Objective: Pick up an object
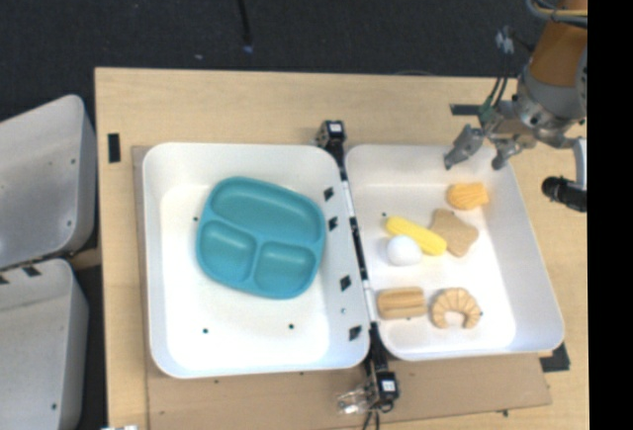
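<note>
The tool [484, 149] hangs with fingers spread and nothing between them, over the far edge of the right bin [529, 304]. Just near of it lies the orange piece [467, 195], the closest pick. It should drop straight down, straddle the piece, and close without nudging the cracker [455, 231] beside it.

Teal divided plate [261, 237] in left bin [168, 319]; bench [119, 112] beneath.

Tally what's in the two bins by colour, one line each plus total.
Teal: 1, the divided plate in the left bin
Yellow: 2, banana, corn piece
White: 1, egg
Tan: 3, cracker, bread roll, croissant
Total: 7
</note>
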Controlling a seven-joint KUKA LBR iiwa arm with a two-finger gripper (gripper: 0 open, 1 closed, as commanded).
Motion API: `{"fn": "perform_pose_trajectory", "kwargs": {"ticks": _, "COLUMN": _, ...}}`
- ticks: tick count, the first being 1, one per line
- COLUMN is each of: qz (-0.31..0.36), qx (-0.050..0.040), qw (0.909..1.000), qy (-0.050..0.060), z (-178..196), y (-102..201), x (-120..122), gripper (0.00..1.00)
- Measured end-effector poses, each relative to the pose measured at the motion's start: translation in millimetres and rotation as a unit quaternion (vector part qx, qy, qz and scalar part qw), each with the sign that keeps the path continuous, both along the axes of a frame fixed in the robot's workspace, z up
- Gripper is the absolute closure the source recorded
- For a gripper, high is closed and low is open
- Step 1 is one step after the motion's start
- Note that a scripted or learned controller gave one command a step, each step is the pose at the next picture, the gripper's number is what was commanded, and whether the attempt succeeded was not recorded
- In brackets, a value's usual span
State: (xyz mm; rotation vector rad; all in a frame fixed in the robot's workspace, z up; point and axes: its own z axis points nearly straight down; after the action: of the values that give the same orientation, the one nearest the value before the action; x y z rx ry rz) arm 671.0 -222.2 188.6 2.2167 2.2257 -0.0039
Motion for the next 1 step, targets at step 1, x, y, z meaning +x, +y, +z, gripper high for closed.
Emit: {"fn": "perform_pose_trajectory", "kwargs": {"ticks": 1, "qz": 0.0, "qx": 0.0001, "qw": 1.0, "qy": 0.0, "z": -58.5, "y": 4.0, "x": -6.3, "gripper": 0.0}}
